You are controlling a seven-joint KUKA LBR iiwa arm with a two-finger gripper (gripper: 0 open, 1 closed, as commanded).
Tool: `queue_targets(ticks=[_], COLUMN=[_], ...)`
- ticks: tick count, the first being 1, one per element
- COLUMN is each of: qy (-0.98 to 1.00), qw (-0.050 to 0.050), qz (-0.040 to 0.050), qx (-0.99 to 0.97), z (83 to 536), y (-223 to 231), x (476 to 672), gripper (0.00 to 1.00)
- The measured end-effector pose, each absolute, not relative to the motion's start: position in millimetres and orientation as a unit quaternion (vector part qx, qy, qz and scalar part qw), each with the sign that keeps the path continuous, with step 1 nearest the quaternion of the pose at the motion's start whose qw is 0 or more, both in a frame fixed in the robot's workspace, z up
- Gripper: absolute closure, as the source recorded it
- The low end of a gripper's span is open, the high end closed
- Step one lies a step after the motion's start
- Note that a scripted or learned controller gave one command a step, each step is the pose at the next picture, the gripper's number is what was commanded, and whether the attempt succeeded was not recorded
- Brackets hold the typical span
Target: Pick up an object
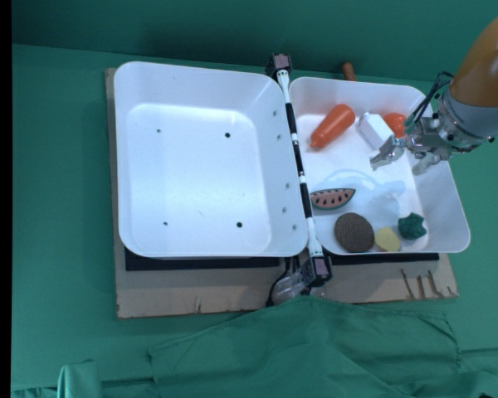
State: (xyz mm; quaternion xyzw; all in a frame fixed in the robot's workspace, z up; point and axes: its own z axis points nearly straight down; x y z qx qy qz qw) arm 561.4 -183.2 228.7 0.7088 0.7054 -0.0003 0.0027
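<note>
From the camera above the bench, two shallow white bins sit side by side on a cardboard sheet over green cloth. The left bin (199, 168) shows a bare floor with a few small dark dots. The right bin (448, 214) holds the objects: an orange carrot (332, 126) lying at a slant near the far left, a white block (373, 129) just beside it, and a red-orange piece (396, 123) partly hidden behind the arm's wrist.

The gripper (402, 157) hangs over the right half of this bin, reaching in from the right — its two fingers are spread apart, with nothing between them. One fingertip (383, 157) sits just below the white block, close to it; whether they touch cannot be told. The other finger points down toward the bin's right side.

Nearer the camera lie a watermelon slice (332, 197), a brown round cookie (353, 232), a small yellow piece (388, 240) and a dark green lump (412, 225) — all well apart from the fingers. A clear, pale item (373, 186) lies on the bin floor between the gripper and the watermelon slice.
</note>
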Motion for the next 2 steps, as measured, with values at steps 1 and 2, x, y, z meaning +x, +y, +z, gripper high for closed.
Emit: queue_targets(ticks=[1, 2], qy=[0.706, 0.707], qw=[0.001, 0.002], qz=[-0.0007, 0.0003], qx=[0.708, 0.707], z=[228.2, 230.0], y=[-181.8, -167.9], x=[560.4, 589.6], gripper=[0.0, 0.0])
